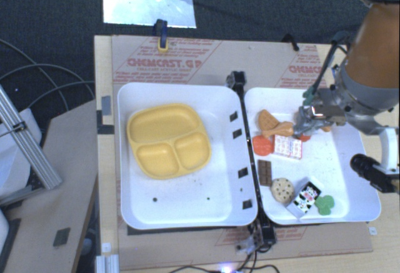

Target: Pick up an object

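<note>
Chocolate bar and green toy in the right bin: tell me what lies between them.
In the camera view, between the chocolate bar and the green toy lie a chocolate-chip cookie and a black-and-white cow-pattern carton.

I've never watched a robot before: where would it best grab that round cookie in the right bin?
Across its round edge, coming straight down. The cookie lies flat, with the brown bar and the cow-print block close by, so a sideways approach looks crowded.
</note>
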`<state>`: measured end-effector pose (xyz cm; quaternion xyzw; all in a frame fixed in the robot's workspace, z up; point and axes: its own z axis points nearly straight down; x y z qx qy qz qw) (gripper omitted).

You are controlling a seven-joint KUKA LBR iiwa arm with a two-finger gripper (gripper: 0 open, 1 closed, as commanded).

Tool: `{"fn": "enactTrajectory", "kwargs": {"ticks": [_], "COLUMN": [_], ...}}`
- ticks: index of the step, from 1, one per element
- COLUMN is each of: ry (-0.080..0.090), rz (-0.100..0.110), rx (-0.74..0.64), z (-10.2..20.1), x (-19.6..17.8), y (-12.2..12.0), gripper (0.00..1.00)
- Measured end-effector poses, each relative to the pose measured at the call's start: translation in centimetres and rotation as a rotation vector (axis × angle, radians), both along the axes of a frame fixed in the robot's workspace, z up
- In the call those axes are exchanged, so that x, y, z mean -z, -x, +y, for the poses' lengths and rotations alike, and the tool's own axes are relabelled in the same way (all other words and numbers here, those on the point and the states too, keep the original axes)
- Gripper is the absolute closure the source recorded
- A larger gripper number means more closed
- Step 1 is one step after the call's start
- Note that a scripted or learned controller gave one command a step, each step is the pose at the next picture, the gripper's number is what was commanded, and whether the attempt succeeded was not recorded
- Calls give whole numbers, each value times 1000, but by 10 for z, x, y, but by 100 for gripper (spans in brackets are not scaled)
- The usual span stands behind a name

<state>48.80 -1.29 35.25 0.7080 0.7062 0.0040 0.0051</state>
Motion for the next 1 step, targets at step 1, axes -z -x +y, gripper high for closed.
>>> {"fn": "enactTrajectory", "kwargs": {"ticks": [1], "ry": [-4], "rz": [10], "rx": [-11], "z": [66], "x": [-12], "y": [1], "gripper": [100]}}
